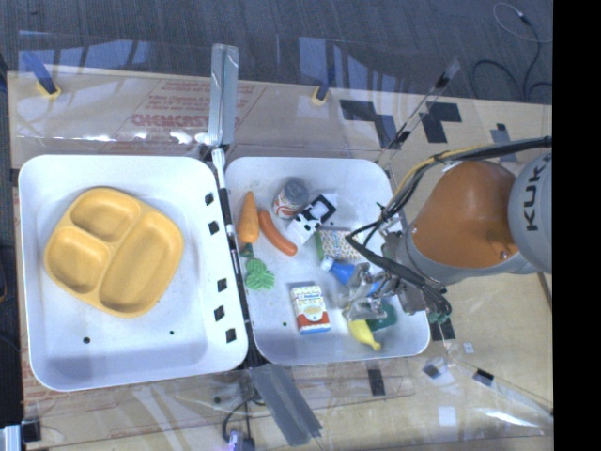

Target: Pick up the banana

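**Gripper closes in on banana at bin's near corner**

A KUKA arm's gripper (369,301) hangs low over the lower right corner of the right bin (282,349), its tip buried in a tangle of cables and small parts, so whether the jaws stand apart or together, and whether anything sits between them, cannot be told from this angle. Just below the tip lies the banana (364,333), a small yellow curved piece resting on the bin floor close to the front wall, with a dark green item (385,320) touching or nearly touching its right side. A blue object (343,273) sits just above the gripper, and a small carton (310,309) stands to the banana's left, near but apart.

Farther out in the same bin are a carrot (248,220), a red-orange sausage-shaped piece (277,234), a green leafy toy (258,274), a can (290,198) and a black-and-white marker card (314,214). The left bin (38,346) holds a yellow divided plate (115,250).

The banana looks like a light, rigid plastic toy with a smooth, likely slippery skin. The surest hold would appear to be across its narrow middle, fingers straddling the curve, since the tapered ends could squirt free; the crowding green item and the bin wall leave little room.
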{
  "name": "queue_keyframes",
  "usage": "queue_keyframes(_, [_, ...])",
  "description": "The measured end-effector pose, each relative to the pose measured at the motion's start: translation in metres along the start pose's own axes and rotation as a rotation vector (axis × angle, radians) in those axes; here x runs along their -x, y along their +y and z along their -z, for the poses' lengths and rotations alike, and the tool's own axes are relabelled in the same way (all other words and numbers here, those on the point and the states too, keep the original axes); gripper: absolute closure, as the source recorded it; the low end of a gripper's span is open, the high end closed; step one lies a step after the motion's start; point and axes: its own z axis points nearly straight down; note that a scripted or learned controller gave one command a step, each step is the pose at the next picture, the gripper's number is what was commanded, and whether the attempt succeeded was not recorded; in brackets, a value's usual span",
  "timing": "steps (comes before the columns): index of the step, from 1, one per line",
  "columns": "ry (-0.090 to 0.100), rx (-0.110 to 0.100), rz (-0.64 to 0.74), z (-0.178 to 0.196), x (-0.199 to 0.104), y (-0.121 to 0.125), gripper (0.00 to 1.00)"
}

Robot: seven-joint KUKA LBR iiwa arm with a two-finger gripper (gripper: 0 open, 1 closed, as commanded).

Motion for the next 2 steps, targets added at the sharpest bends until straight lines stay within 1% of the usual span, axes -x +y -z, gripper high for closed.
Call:
queue_keyframes(1, [0.004,-0.002,0.132,-0.0172,0.0214,0.0371,1.0])
queue_keyframes(2, [0.01,0.002,0.132,-0.0209,0.0195,0.0384,0.0])
